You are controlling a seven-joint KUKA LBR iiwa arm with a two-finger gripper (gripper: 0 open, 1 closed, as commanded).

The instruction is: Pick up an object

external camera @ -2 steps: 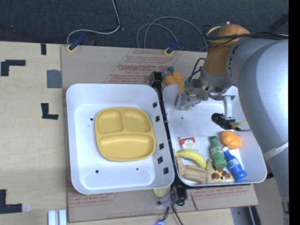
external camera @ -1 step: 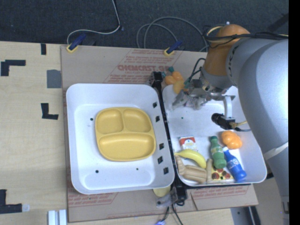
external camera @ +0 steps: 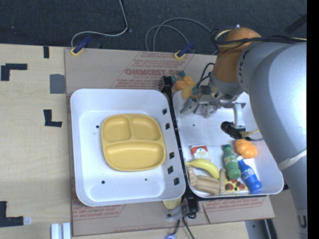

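Note:
My gripper (external camera: 197,108) hangs over the far end of the right bin (external camera: 209,128), its fingers spread open above bare bin floor with nothing between them. A yellow-orange toy (external camera: 185,84) sits at the bin's far left corner, just behind the gripper. At the near end lie a banana (external camera: 205,166), a small red-and-white carton (external camera: 199,151), a green bottle (external camera: 231,163), a blue bottle (external camera: 248,175), an orange (external camera: 245,148) and a tan bread-like piece (external camera: 203,182). None of them touches the gripper.
The left bin (external camera: 84,133) holds a yellow divided plate (external camera: 133,141). A black divider (external camera: 174,133) runs between the two bins. The arm's grey body (external camera: 279,98) covers the right bin's right side. Cables (external camera: 169,31) lie behind the bins.

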